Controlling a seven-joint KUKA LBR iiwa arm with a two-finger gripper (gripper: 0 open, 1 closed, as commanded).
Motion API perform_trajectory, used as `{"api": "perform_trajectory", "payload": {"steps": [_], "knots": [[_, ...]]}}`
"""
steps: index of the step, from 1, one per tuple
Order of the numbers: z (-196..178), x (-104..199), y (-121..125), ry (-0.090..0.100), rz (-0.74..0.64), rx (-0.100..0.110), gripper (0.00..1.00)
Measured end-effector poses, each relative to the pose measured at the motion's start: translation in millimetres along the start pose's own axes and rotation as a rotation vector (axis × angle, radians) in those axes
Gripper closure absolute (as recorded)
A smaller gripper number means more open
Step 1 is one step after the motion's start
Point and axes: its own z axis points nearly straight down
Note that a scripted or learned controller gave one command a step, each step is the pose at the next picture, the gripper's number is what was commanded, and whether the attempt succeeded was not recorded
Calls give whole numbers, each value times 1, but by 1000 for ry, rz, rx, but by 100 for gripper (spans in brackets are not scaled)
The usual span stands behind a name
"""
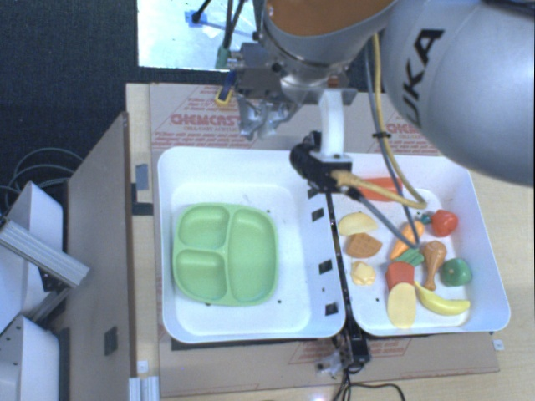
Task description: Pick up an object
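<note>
Your gripper (266, 122) hangs at the table's far edge, grip state indeterminable, while toy food (401, 304) lies clustered in one bin (470, 197), evidently awaiting selection.

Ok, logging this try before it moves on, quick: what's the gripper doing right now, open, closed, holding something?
Gripper: cannot be told; it sits above the back edge of the left bin, with nothing visibly held.
</note>
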Motion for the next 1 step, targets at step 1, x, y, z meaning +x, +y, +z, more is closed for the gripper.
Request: {"api": "perform_trajectory", "payload": {"steps": [1], "knots": [[-80,-21,101,0,11,-10,100]]}}
